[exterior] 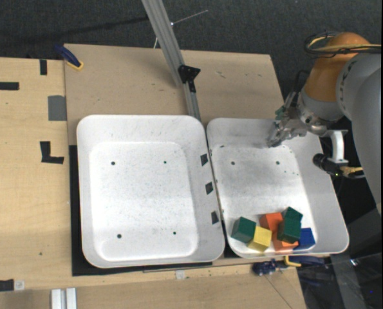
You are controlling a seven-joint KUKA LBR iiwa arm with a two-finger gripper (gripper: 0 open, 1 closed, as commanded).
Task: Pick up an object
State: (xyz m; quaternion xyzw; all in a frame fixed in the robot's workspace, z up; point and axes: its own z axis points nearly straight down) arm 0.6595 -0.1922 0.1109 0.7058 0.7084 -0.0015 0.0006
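Overhead, jaws [279,136] at right bin's [320,172] far edge, cannot tell their state; blocks [273,231] clustered in near corner, well apart

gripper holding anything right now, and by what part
Nothing seen held: the gripper is over the right bin's far end, away from the blocks.

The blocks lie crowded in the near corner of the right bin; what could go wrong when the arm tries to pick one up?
1. The coloured blocks touch and overlap, so the pincer may pinch two or push them apart.
2. They sit against the right bin wall, which may block a finger.
3. The pincer is at the bin's far end, so it must cross the whole bin first.
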